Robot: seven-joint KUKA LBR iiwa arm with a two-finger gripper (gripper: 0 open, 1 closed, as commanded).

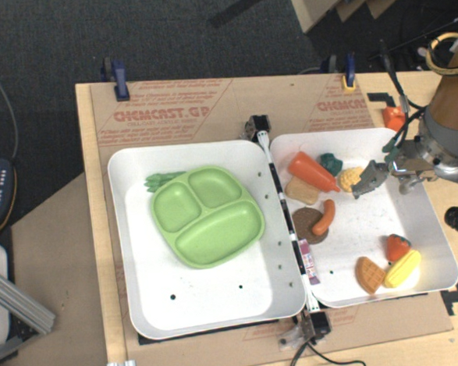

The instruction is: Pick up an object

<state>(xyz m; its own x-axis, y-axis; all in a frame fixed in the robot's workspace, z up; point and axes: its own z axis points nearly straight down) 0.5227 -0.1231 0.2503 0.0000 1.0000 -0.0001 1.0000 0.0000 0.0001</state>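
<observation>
The right bin holds several toy foods: an orange carrot, a teal piece, a tan bread piece, a brown patty with a red sausage on it, and a small yellow piece. Near the front are a waffle-like biscuit, a yellow corn cob and a red piece. My gripper hangs low over the upper part of this bin, its tip right beside the small yellow piece. I see nothing held.
The left bin carries a green divided plate with a green leafy bit at its far left corner. Blue clamps grip the board's back edge. An orange object lies behind the right bin.
</observation>
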